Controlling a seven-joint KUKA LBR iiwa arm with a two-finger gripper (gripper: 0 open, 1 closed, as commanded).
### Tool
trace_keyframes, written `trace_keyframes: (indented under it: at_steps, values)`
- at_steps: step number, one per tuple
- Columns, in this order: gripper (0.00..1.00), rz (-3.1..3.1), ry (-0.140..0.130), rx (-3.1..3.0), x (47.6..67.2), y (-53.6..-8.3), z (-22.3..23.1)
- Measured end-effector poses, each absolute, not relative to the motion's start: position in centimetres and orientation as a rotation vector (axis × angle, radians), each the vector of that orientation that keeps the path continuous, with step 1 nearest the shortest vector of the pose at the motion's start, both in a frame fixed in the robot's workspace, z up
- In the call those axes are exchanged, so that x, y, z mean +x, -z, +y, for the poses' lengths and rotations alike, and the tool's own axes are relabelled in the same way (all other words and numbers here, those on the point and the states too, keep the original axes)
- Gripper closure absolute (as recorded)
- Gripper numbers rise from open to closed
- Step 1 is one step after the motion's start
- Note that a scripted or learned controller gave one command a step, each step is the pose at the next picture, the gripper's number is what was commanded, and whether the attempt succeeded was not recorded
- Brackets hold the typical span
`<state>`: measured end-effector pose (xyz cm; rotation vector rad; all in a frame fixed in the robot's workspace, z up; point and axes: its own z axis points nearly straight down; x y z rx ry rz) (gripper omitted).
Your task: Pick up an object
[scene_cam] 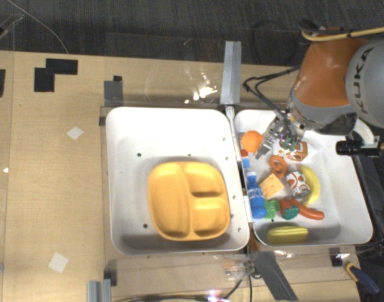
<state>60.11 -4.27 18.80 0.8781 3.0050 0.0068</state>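
From the camera view, the light wooden bench [47, 187] carries two shallow white bins side by side. The left white bin [122, 168] holds a yellow plastic divided tray [188, 200], which lies toward the near side of that bin, close to the wall shared with its neighbour.

The right white bin [352, 206] holds a cluster of small toys. Taking the yellow-orange wedge of toy cheese [271, 185] as the landmark: a round orange ball [250, 139] lies beyond it near the bin's far left corner; a blue plastic bottle [254, 197] lies just beside it on the left, along the dividing wall; a yellow toy banana [312, 185] lies to its right; a red toy sausage [305, 210] lies nearer the camera and to the right; a yellow-green oblong toy [287, 233] lies nearest the camera, close to the bin's near wall.

The grey arm with its orange band [327, 74] reaches in from the right. Its tool [274, 137] hangs just beyond the cheese wedge, between the orange ball and a small multicoloured toy [293, 148]. Whether the tool is spread or pressed together cannot be told, and nothing is visibly gripped in it.
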Motion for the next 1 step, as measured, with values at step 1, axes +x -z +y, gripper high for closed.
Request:
trace_keyframes:
  at_steps: [1]
  values:
    - [1.0, 2.937, -0.007, 1.096, 57.64, -23.16, 2.39]
